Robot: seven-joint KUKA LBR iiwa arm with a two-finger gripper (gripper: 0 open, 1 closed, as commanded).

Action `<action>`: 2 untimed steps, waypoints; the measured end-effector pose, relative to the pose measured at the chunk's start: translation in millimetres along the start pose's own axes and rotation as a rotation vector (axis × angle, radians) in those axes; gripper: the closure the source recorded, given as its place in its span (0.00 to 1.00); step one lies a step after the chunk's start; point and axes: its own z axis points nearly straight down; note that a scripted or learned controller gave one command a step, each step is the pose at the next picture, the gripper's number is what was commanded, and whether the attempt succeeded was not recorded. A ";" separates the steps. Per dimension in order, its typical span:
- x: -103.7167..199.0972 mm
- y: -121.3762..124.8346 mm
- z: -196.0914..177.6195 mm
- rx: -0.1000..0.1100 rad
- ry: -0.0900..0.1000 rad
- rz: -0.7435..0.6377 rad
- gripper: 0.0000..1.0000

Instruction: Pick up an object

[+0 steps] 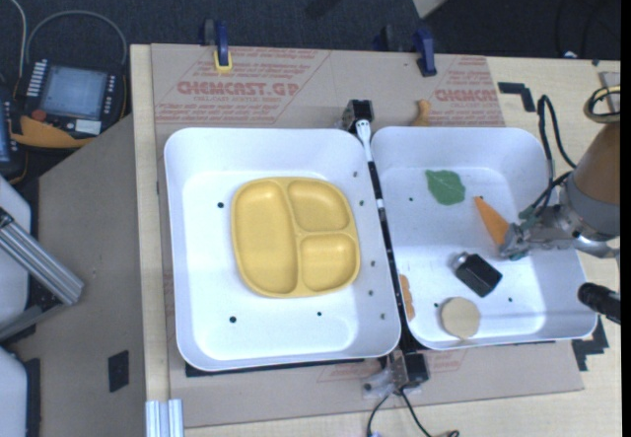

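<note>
While the task names no single object, four small things lie in the right bin (394,228), and any of them could be the one to pick. An orange wedge-shaped piece (490,217) lies toward the right side of this bin, tilted, with its narrow end pointing up and to the left. Just beside its lower end sits the gripper (514,244), low over the bin floor. The tips are small and blurred in the camera view, so I cannot tell how the gripper stands, and I see nothing held by it. A black block (478,273) lies a little lower and to the left of the gripper, near it but apart. Below the block, close to the front wall of the bin, rests a round tan disc (459,318). A green flat piece (446,186) lies in the upper middle part of the bin, near the narrow end of the orange piece but not touching it.

The arm (597,190) enters from the right edge and reaches over the right wall of the bin. In the left bin (187,228) lies a yellow tray (294,235) with three compartments, about in the middle. Both bins stand on a brown bench board (325,80) with red lettering, and two blue clamps (222,43) hold its far edge
</note>
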 end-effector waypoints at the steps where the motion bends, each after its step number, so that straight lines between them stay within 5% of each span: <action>1: 0.0 -4.1 -42.8 -0.004 -0.004 0.001 1.00; 2: 0.5 -8.9 -87.4 -0.006 -0.005 0.000 1.00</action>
